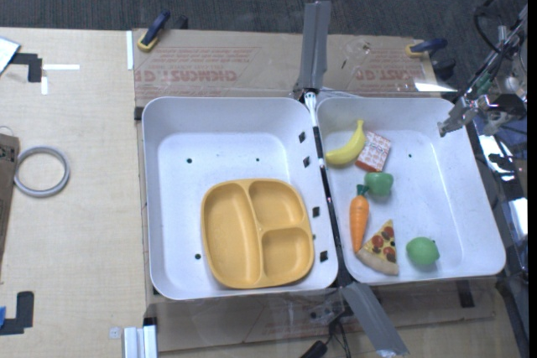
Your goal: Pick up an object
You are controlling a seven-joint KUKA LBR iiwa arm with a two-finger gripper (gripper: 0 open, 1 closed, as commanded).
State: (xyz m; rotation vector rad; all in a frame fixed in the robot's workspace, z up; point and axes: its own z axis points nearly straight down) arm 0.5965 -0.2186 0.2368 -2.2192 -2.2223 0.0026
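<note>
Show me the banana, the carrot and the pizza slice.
banana (349, 146): camera view, middle of its curve.
carrot (359, 219): camera view, orange body.
pizza slice (382, 246): camera view, topped face.

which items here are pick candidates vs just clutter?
Pick candidates, all in the right bin:
banana, red-and-white packet, carrot, green pepper, pizza slice, green fruit.

Clutter:
yellow divided tray in the left bin, tape roll, blue clamps.

Right bin (470, 205) — banana (347, 147), carrot (359, 218), pizza slice (380, 248), lime (422, 252).
</note>
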